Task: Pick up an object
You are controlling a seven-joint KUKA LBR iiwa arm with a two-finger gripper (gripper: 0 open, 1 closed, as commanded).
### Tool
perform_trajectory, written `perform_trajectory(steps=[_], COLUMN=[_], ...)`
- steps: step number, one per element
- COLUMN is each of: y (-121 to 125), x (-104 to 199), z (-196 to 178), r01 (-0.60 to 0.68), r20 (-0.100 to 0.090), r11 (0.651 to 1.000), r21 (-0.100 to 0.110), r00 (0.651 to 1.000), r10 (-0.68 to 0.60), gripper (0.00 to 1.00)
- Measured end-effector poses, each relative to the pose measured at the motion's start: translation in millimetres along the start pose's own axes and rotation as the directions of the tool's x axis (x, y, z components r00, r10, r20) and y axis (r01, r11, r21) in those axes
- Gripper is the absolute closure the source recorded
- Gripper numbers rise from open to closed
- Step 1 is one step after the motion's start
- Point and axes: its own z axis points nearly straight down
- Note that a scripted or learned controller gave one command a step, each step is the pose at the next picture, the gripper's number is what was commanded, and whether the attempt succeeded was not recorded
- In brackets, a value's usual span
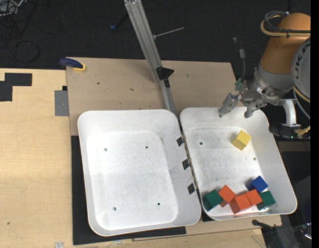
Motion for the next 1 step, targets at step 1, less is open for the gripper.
perform_trajectory(steps=[1], y=[-6.5], x=[8.6], z=[56.8], r01=[-0.003], r20=[-0.001], r11=[1.0], r21=[0.0], r00=[1.0], r10=[0.003], gripper=[0.0])
